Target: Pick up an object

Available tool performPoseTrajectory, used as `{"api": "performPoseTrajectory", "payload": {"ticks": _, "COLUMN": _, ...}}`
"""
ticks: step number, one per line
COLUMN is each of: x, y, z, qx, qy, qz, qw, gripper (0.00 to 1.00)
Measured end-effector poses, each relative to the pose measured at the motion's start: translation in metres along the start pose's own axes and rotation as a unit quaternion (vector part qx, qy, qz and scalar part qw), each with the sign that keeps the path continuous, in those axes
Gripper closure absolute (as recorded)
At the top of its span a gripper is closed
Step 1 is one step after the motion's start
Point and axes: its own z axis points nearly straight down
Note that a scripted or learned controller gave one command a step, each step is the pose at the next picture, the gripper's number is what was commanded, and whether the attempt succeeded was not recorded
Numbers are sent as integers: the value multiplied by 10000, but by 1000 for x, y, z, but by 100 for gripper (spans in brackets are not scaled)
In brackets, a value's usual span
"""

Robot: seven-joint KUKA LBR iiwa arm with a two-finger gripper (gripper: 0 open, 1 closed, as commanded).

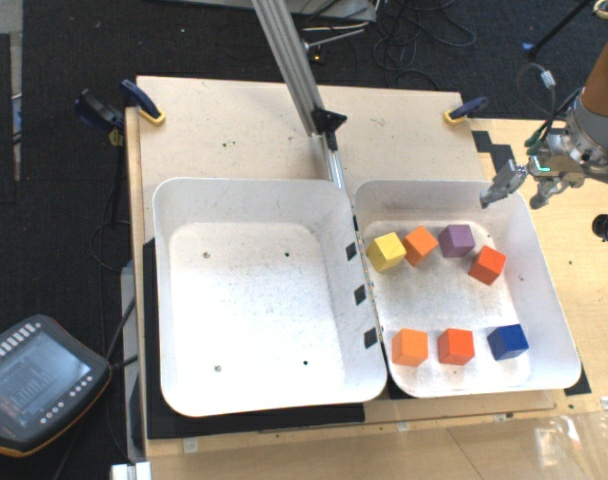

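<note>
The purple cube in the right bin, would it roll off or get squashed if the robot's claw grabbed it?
The purple cube looks flat-faced and sharp-edged, so it would probably sit still or slide rather than roll. It appears solid, so it likely wouldn't squash. An orange cube sits right against one side, which could get nudged. The gripper is up by the bin's far rim.

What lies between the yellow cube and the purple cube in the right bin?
In the camera view, one orange cube lies between the yellow cube and the purple cube.
</note>
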Motion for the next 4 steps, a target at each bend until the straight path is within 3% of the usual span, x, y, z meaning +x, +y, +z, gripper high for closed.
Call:
{"api": "performPoseTrajectory", "payload": {"ticks": 1, "x": 0, "y": 1, "z": -3, "qx": -18, "qy": -10, "qz": -9, "qw": 10000, "gripper": 0}}
{"api": "performPoseTrajectory", "payload": {"ticks": 4, "x": 4, "y": 12, "z": 135, "qx": -40, "qy": -2, "qz": -7, "qw": 10000, "gripper": 0}}
